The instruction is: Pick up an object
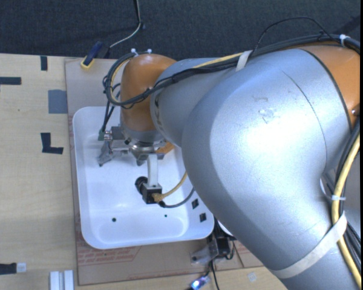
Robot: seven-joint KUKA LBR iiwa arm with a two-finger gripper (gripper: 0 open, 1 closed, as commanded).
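Grey arm (266,150) sweeps in from the right and covers most of that side, its orange band (139,89) sitting above the wrist. Tan table (24,186) carries black tape marks (48,144) on the left. A white bin (88,180) lies under the wrist. The gripper (122,159) hangs over the bin's far half, its fingers (104,156) spread apart with nothing between them. Two small black pieces (198,210) lie by the bin's near right corner, well apart from the fingers.
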